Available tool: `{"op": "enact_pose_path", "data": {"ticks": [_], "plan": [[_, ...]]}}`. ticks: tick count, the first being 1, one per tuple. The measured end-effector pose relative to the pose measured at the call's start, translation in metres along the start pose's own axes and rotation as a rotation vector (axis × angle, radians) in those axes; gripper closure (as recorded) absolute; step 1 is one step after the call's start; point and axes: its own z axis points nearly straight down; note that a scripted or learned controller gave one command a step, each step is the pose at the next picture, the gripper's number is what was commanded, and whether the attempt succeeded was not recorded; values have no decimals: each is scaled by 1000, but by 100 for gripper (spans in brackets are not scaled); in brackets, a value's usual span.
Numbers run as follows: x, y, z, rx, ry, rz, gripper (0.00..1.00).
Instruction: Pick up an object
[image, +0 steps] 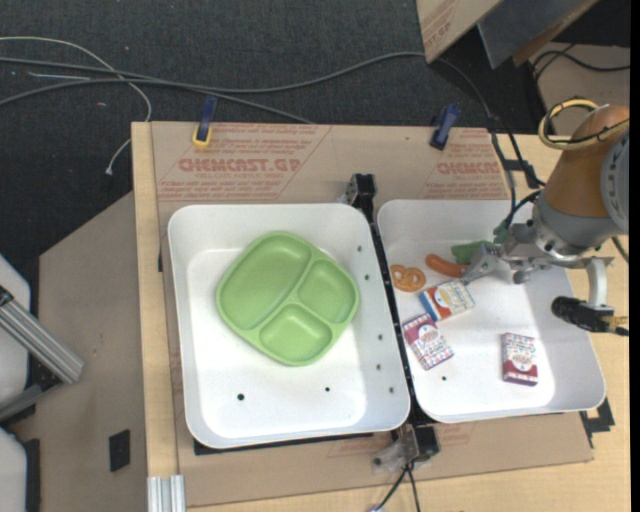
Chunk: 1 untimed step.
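Lying nearest the camera in the right bin (575, 395) are two small printed packets: a red-and-white box (519, 358) standing well apart toward the right, and a patterned packet (428, 341) close to the divider between the bins. Just beyond them, a white carton (447, 299) with a red and blue label is resting at a slant, its long axis running up toward the right. Farther back, a pretzel-shaped toy (405, 277) is sitting beside an orange sausage-like piece (444, 265), with a green piece (467, 251) just behind it.

The end effector (487, 262) is reaching in from the right and hanging low over that far cluster; whether its fingers are spread or pressed together cannot be told at this angle, and nothing is visibly pinched between them. The grey arm (580, 205) with its orange band is sitting at the right edge of the bin.

The coming move appears to be turning on the orange piece, which is lying just to the camera's left of the end effector, nearly touching, its long axis running left to right. The white carton is the next closest candidate, slightly nearer the camera.

In the left bin (200, 400), a green divided plate (288, 297) is lying flat, well apart from the arm. Both bins are resting on the cardboard-covered worktop (250, 160).
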Motion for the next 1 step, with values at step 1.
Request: {"op": "enact_pose_path", "data": {"ticks": [1], "plan": [[0,2,-15,-7,-2,0,100]]}}
